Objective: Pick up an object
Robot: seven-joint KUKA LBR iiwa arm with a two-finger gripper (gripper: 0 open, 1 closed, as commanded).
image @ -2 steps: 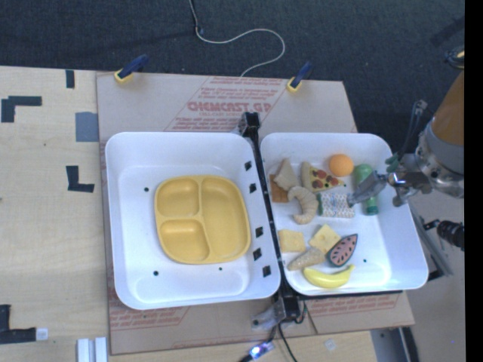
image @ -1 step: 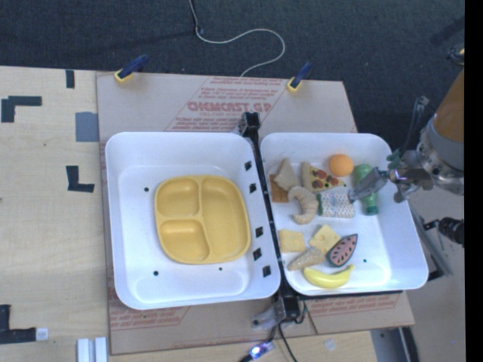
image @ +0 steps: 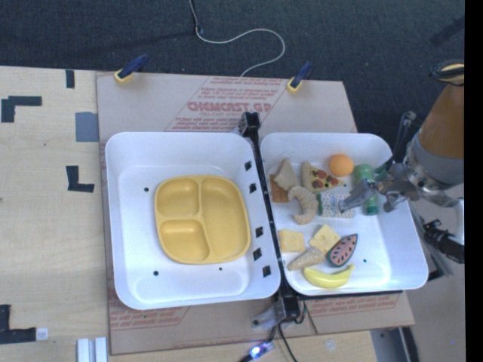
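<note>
Cardboard (image: 219, 104) under bins reads "CHEMCAST GP".

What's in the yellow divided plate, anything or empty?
Empty. The yellow plate in the left bin shows bare compartments; the toy food all lies in the right bin.

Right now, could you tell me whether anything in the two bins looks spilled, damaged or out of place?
Nothing stands out. The yellow divided plate lies flat in the left bin; the toy food, including the banana and orange, sits loose inside the right bin.
</note>
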